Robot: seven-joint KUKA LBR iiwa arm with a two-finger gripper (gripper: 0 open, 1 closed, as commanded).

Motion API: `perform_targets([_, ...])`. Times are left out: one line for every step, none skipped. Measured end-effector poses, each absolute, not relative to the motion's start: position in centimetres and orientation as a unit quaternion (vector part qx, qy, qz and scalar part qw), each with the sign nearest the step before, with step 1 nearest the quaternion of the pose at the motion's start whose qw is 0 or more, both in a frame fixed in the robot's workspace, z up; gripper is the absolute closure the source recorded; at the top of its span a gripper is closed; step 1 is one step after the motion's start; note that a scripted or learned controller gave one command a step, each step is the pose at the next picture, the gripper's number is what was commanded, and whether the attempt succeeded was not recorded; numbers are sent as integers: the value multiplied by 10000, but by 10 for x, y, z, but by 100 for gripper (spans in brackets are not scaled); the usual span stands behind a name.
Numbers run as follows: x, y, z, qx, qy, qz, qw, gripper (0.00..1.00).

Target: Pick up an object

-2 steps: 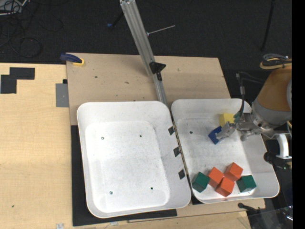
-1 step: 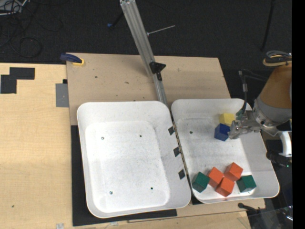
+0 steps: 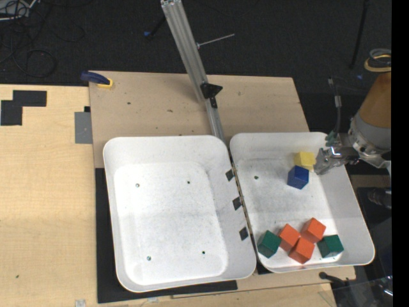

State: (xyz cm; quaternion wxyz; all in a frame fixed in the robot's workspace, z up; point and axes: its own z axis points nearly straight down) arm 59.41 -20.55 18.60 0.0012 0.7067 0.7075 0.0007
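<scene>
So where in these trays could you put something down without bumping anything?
The left white bin is bare. In the right white bin, only the middle is free, between the yellow and blue cubes by the claw and the crowded near corner.

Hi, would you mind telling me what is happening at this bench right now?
A KUKA arm reaches in from the right, its end effector low over the right bin, beside a yellow block and a blue block. It holds nothing visibly. Three orange and two green blocks cluster at that bin's near edge.

Matt white bins [image 3: 166,152] on pale wooden bench [image 3: 45,171].
</scene>
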Motion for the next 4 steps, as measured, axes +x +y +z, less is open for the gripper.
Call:
perform_targets([596, -200, 247, 7063, 7079, 12, 23, 100])
perform_targets([596, -200, 255, 7054, 7088, -2, 0, 100])
perform_targets([598, -145, 241, 7057, 7085, -4, -25, 100])
perform_targets([595, -91, 249, 7054, 7088, -1, -23, 100])
